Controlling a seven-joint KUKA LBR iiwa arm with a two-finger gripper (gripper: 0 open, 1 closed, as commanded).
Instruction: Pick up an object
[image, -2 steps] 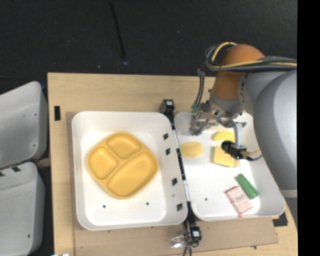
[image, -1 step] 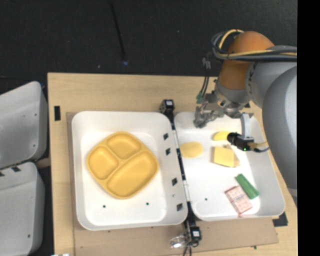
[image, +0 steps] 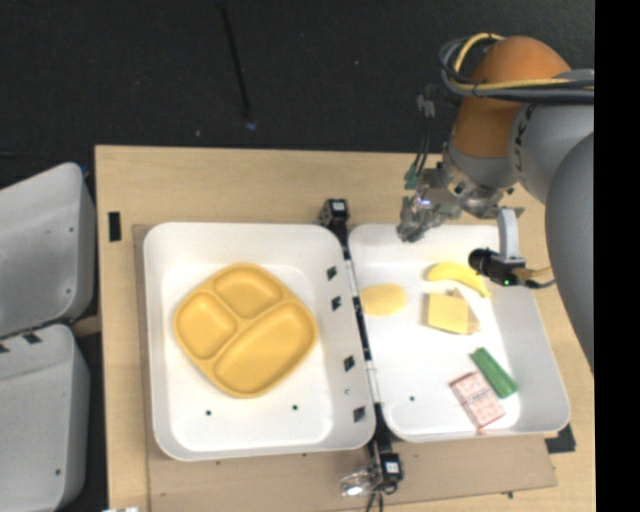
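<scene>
In the right bin (image: 520, 400) lie a round yellow disc (image: 382, 299), a yellow banana (image: 458, 275), a pale yellow block (image: 449, 313), a green bar (image: 494, 371) and a small pink and white packet (image: 476, 399). My gripper (image: 414, 227) hangs over the bin's back left corner, apart from all of them, a little behind the disc. Nothing shows between its fingers.
The left bin (image: 170, 420) holds a yellow divided plate (image: 245, 327). A black clip (image: 333, 211) sits at the back of the seam between the bins. The grey arm with its orange band (image: 500, 90) fills the upper right.
</scene>
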